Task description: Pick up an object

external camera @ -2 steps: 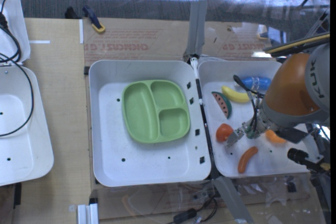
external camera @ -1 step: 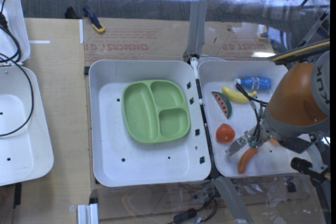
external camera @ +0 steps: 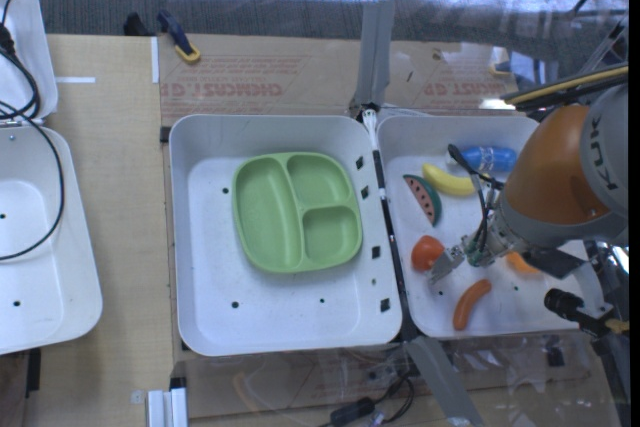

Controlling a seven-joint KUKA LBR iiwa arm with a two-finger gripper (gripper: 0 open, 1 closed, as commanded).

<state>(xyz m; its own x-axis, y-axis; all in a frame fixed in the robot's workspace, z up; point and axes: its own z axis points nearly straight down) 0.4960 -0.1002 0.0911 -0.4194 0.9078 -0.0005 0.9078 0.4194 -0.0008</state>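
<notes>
Approach step, nothing lifted yet: the two-finger metal gripper (external camera: 452, 260) is low in the right white bin (external camera: 520, 320), just beside the round red-orange tomato-like toy (external camera: 426, 251), with the curved orange sausage-shaped toy (external camera: 470, 303) near below it. Finger spread can't be told, too small and blurry, and no object is visibly between them. Judging from this, the next move needs the tips centred over the tomato toy, then a close and a straight lift.
</notes>
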